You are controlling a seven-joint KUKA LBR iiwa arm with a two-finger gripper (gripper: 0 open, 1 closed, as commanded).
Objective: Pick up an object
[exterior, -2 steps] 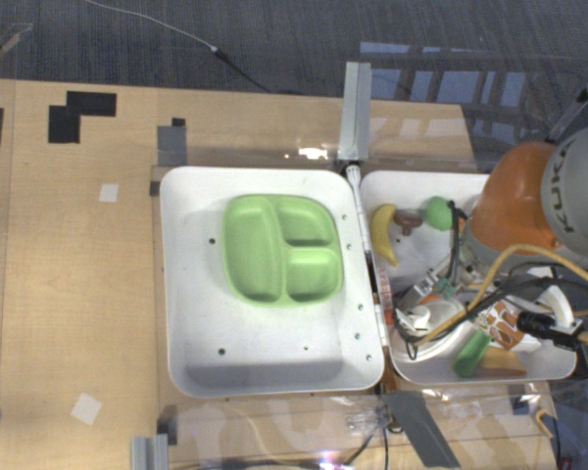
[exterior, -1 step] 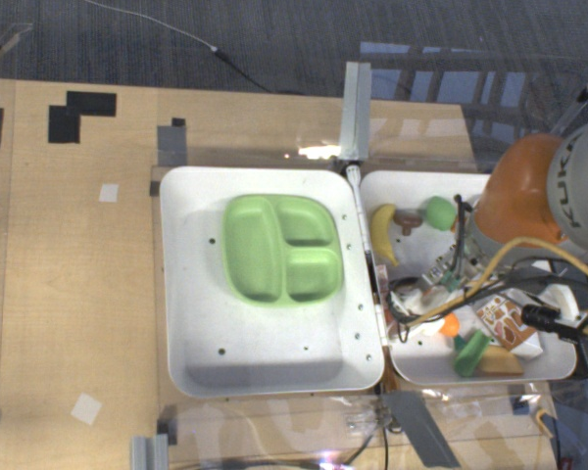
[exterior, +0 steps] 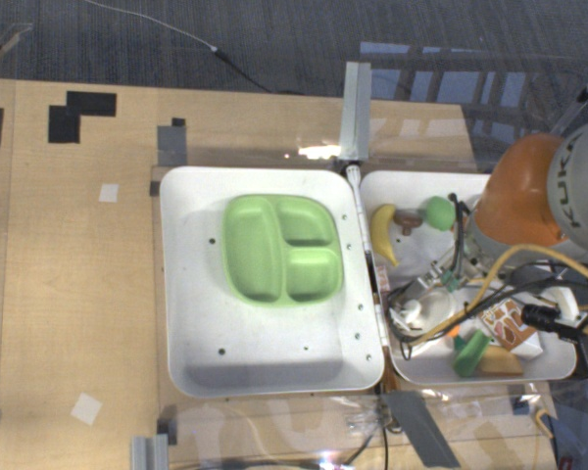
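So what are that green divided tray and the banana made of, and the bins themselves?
The green divided tray looks like moulded plastic with a matte finish: even colour, soft rounded compartments. The banana is probably a plastic toy, judging by its uniform yellow, though the view is too coarse to be sure. The white bins seem to be hard plastic or coated metal, smooth and faintly glossy.

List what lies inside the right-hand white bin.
In the right white bin: a yellow banana, a green ball, a green block, a brown printed packet. The grey arm with its orange band and its cables cover the bin's middle and right side.
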